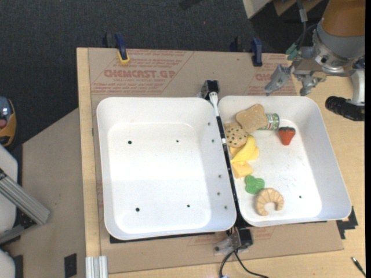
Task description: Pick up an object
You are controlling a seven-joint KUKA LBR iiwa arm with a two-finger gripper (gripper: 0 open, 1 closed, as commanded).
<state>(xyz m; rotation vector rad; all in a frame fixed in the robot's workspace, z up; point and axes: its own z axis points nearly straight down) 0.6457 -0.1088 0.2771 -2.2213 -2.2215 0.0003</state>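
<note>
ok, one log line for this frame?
arm: above right bin's far edge | gripper: open, holding nothing | strawberry, croissant, bread slice: in right bin | pick: not started

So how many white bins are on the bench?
2. The left bin sits on the bench's left side. The right bin touches it along the middle and holds toy food, like a croissant and a strawberry.

Glossy white plastic bins (pixel 159 112), matt wooden bench (pixel 174 68), seemingly metal tool (pixel 294 81)
</note>
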